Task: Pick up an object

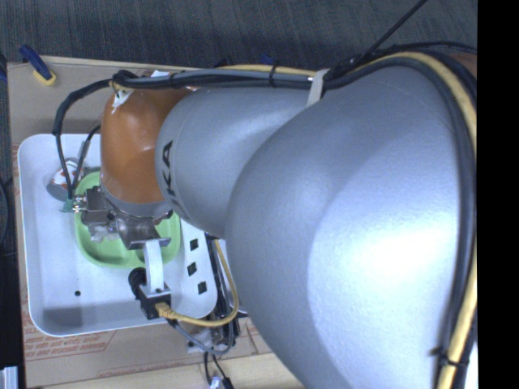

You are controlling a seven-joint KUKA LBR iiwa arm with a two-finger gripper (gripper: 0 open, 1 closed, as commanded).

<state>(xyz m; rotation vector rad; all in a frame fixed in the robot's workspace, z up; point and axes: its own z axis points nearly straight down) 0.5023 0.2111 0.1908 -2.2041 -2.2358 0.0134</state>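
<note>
Gripper (112, 224) over green dish (96, 250), metal piece (58, 183) alongside

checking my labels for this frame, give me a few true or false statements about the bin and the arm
1. A green thing lies in the white bin, partly under the arm. True.
2. The band above the wrist is blue. False: it is orange.
3. A silvery thing lies near the bin's left wall. True.
4. The green thing sits outside the bin on the bench. False: it is inside the bin.
</note>
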